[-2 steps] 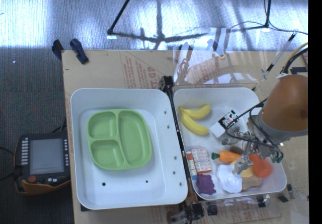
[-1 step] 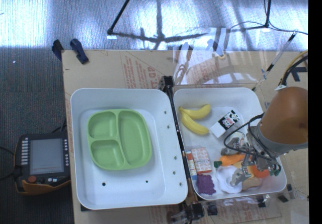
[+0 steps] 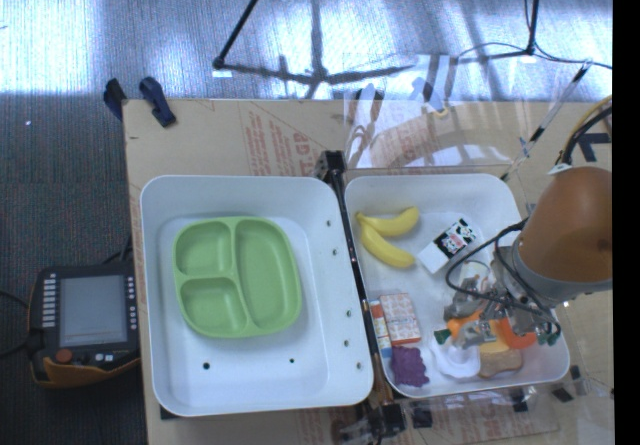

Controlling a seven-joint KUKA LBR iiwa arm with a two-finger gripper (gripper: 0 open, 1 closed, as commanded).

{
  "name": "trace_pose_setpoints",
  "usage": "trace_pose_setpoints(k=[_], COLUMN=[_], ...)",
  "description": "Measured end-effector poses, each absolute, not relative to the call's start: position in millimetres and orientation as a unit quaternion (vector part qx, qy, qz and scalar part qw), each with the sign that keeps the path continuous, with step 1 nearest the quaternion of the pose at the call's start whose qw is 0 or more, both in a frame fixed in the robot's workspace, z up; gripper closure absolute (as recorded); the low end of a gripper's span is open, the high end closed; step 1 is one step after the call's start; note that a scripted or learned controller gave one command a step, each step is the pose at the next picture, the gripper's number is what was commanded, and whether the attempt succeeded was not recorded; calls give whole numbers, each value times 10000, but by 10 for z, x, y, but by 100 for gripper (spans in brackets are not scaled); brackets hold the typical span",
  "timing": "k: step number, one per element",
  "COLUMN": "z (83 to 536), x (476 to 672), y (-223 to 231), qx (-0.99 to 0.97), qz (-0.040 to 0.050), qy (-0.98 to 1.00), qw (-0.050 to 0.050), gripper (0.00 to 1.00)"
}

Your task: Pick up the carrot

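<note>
Left bin [image 3: 180, 198]: green divided plate [image 3: 237, 276].
Right bin [image 3: 480, 188]: two bananas [image 3: 388, 235], small cartons [image 3: 397, 320], purple grapes [image 3: 409, 365], black-and-white box [image 3: 450, 242].
Carrot [image 3: 462, 328]: lower right corner, under the claw [image 3: 490, 318].
Arm [image 3: 570, 228]: over the right bin's right edge.

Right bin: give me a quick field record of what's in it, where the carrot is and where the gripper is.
right bin: holds all the items
carrot: orange, near the bin's front right, under the gripper
gripper: low over the carrot; grasp cannot be judged
bananas: two, back left
small carton: front left, beside the bananas' side
purple item: front edge
left bin: holds a green divided plate
</note>
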State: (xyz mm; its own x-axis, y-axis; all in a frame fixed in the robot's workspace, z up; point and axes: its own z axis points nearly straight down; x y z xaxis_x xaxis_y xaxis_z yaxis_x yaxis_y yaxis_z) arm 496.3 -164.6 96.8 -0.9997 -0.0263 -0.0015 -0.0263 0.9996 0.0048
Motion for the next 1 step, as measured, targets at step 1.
trace_pose_setpoints(k=[1], z=[1779], x=[4913], y=[-1073], qx=[35], qz=[9], qy=[10000], qw=[43], gripper=[100])
